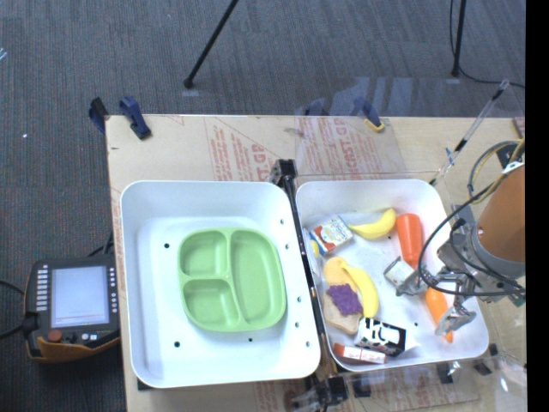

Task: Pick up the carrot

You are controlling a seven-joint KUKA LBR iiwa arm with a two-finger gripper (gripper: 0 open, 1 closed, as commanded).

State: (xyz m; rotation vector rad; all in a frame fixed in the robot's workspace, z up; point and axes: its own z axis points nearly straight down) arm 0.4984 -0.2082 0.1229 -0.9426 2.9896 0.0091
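A small orange carrot (438, 305) lies in the right bin (429, 191) near its right wall, with its thin tip pointing toward the front edge. My gripper (433, 304) hangs low over it, open. One finger (413, 283) stands on the carrot's left and the other on its right, each apart from it. A longer orange-red piece (409, 237) lies further back in the same bin. The arm's orange band (515, 217) shows at the right.
The right bin also holds a banana (376, 225), a second banana (360, 286) beside toast with purple jam (344, 302), a small white packet (333, 233), a grey block (397, 272) and a black-and-white box (380, 334). A green divided plate (232, 280) sits in the left bin (146, 230).
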